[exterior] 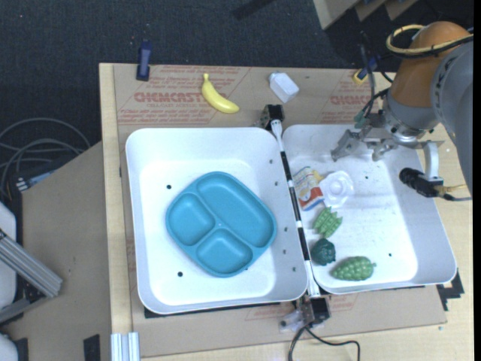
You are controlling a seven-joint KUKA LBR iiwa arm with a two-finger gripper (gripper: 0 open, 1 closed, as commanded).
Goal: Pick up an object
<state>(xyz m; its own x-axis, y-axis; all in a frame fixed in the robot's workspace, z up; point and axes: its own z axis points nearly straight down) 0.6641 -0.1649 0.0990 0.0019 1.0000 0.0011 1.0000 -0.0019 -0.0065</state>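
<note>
1. Dark carpet surrounds the cardboard-topped desk (188, 100), with grey cables coiled on the floor at the left of my camera view.
2. On the desk's far strip, outside the bins, I see a yellow banana (218, 96), a small white block (284, 86) and a blue clip (143, 59) at the far left corner.
3. My left bin (143, 171) carries a blue divided tray (219, 222) lying flat near its middle.
4. My right bin (421, 224) carries the pickable things, all crowded along its left wall: a red-and-white packet (307, 186) touching a clear plastic cup (337, 188), a light green toy (327, 221) just below them, a dark green lump (324, 252) nearer still, and a green bumpy vegetable (352, 268) near the near edge.
5. The arm, grey with its orange band (421, 74), reaches in from the right; the tool (363, 143) hangs over the far part of the right bin, its fingers (342, 146) spread apart with nothing between them.
6. The cup and packet lie near the tool, apart from it; the dividing wall between bins stands just beside them.
</note>
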